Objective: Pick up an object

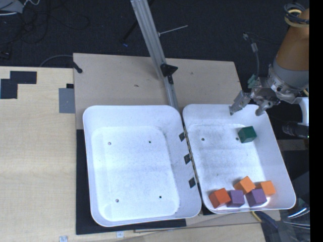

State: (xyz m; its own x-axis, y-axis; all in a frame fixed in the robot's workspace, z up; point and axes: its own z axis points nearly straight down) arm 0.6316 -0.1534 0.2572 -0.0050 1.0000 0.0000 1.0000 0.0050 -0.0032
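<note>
A dark green block (247,134) lies in the upper right part of the right bin (212,155). Along that bin's front edge sits a cluster of small blocks: an orange one (219,197), a purple one (236,198), another orange (246,184), a second purple (257,197) and a third orange (268,188). My gripper (249,106) hangs over the bin's far right corner, above and behind the green block. Its two fingers are spread apart with nothing between them.
The left bin (132,163) sits beside the right one, joined by black clips (187,158). A grey metal rail (154,47) slants from the back down to the bins' far edge. Beige boards surround the bins.
</note>
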